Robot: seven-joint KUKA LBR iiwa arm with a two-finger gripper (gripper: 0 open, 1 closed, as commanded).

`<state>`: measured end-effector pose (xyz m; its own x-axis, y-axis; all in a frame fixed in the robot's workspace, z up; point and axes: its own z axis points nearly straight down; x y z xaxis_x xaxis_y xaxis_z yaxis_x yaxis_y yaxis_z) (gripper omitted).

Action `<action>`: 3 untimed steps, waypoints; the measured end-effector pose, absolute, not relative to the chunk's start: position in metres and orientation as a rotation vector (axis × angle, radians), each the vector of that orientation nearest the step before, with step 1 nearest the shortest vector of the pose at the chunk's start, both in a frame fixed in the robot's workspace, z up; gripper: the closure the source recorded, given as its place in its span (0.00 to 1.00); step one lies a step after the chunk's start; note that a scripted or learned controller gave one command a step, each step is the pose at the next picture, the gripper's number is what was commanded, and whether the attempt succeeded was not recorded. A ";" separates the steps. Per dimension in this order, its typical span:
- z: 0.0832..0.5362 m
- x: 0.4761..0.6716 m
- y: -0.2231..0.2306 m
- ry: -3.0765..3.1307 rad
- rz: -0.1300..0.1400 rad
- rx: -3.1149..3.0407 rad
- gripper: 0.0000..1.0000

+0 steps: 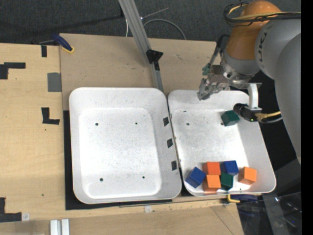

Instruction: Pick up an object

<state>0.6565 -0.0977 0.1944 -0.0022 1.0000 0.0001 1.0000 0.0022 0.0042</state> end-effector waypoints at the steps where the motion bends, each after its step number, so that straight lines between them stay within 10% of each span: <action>1: 0.213 0.657 -0.097 2.223 0.002 2.219 1.00; 3: 0.225 0.662 -0.005 2.229 0.001 2.216 1.00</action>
